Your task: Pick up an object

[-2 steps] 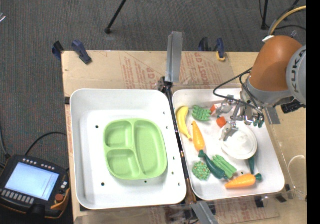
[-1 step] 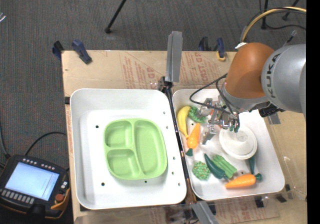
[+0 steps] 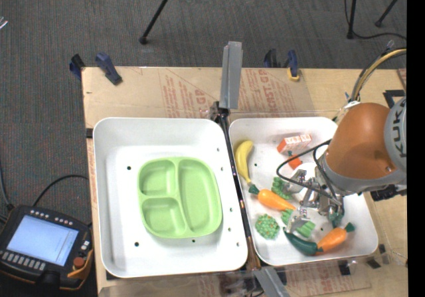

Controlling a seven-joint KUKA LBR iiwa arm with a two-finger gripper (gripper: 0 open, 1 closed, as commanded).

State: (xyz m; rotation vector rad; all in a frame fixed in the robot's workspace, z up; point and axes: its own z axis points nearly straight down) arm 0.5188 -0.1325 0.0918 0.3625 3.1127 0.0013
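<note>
The arm [image 3: 362, 146] reaches in from the right over the right bin [image 3: 265, 128], its orange band hanging above the toys. The tool [image 3: 317, 204] points down into the lower middle of that bin, among a tight cluster of toy vegetables; whether it is open or closed cannot be told, as the metal parts blur together with the items beneath.

Just left of the tool lies a carrot [image 3: 272, 199] with a green top, slanted across the bin floor. Below it and to the left sits a round green bumpy toy [image 3: 267, 226]. Right under the tool is a green leafy piece [image 3: 300, 226], touching or nearly touching it. Lower right of the tool lies a second carrot [image 3: 333, 238], and beside that a dark green pepper [image 3: 302, 244] near the bin's front wall.

A banana [image 3: 244, 158] lies along the bin's left wall, well apart from the tool. A small orange and white box [image 3: 294, 143] rests toward the back.

The left bin [image 3: 113, 136] holds a light green divided plate [image 3: 179, 197]. Both bins stand on the bench [image 3: 159, 90].
</note>
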